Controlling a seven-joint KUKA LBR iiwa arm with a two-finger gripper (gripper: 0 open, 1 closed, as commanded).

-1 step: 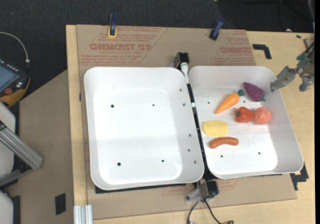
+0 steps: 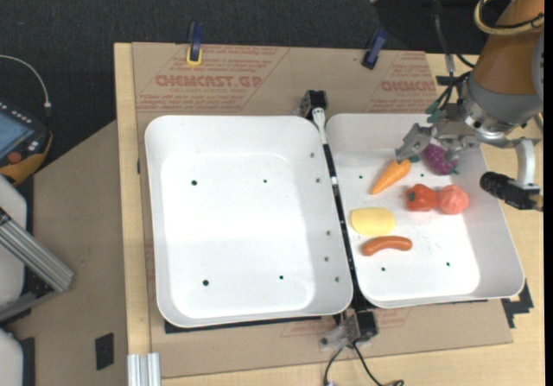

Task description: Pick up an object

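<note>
The gripper [image 2: 429, 141] hovers low over the right bin's [image 2: 484, 276] far side, just above a purple toy [image 2: 441, 159] beside the carrot [image 2: 391, 175]. How wide it stands I cannot tell. This looks like the approach step; next it should descend and close on the purple toy.
</note>
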